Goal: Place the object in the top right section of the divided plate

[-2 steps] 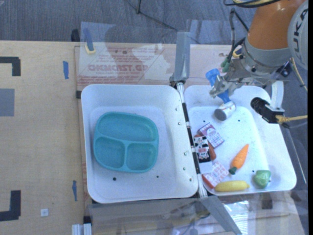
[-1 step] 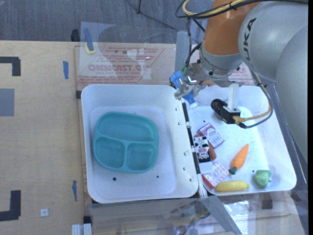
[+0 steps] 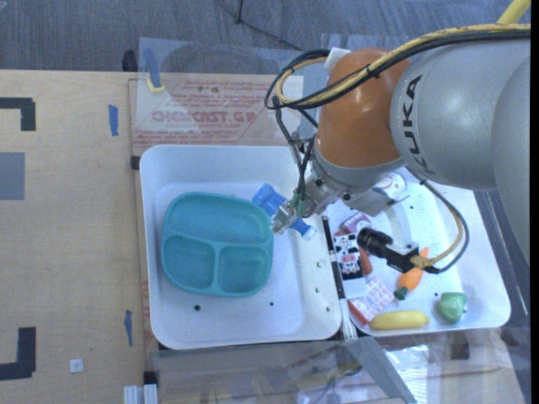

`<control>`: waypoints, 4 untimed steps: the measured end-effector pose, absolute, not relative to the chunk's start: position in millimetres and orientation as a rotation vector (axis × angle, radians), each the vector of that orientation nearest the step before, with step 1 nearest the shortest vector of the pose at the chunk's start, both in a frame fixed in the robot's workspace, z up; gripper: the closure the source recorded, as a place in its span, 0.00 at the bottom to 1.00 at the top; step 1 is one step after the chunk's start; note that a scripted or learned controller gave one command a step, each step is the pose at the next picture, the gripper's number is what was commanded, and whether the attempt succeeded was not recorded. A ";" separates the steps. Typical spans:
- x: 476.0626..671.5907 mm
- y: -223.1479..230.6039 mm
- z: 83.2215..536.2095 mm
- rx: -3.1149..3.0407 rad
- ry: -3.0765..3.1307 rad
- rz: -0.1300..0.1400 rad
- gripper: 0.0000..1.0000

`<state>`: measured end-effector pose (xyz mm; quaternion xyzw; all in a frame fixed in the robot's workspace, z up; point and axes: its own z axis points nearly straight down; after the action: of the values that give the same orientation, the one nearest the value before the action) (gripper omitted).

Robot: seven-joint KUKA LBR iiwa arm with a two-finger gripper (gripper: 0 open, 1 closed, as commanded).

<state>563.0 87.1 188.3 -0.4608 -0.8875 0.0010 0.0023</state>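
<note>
Blue flat object (image 3: 266, 199) beside teal 3-section plate (image 3: 217, 244); gripper (image 3: 286, 219) near it, finger state unclear.

On the bench (image 3: 59, 225) sit two bins side by side. In the left bin (image 3: 160, 310) lies the divided plate (image 3: 217, 244). My end effector (image 3: 286, 217) hovers at the plate's upper right edge. The right bin (image 3: 493, 297) holds a banana (image 3: 399, 319), a carrot (image 3: 410, 278) and a pepper (image 3: 451, 306) near its front.
</note>
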 end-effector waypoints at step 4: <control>523.0 210.6 186.6 -0.911 -3.004 -0.001 1.00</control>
<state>523.0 210.6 186.6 -0.2902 -0.9569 -0.0002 0.0014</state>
